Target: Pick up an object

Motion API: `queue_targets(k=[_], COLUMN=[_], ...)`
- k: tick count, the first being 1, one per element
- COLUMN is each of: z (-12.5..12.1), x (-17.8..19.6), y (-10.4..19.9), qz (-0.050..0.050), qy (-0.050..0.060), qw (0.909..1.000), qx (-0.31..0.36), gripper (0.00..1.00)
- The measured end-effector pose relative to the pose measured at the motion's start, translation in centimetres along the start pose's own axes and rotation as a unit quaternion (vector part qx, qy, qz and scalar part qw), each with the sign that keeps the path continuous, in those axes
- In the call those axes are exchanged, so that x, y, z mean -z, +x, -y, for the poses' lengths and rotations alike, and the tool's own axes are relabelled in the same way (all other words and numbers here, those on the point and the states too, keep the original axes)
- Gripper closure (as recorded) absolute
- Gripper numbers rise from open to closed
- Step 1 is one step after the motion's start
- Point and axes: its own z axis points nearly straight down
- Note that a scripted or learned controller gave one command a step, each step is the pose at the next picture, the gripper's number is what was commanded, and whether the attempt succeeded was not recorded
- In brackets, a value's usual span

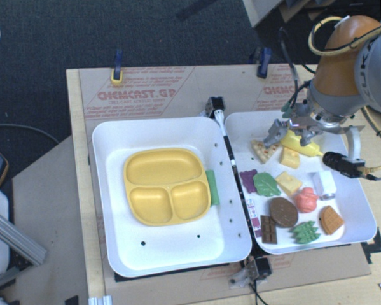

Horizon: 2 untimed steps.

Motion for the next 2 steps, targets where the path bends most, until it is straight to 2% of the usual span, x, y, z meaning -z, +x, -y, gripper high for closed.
queue_targets(k=[1, 2], z=[0.5, 0.2], x=[-4.9, -7.2], y=[-0.8, -0.9], qz=[0.000, 0.002], qy=[0.001, -0.005], qw=[1.0000, 1.0000], qx=[0.000, 0.001], gripper=[0.00, 0.00])
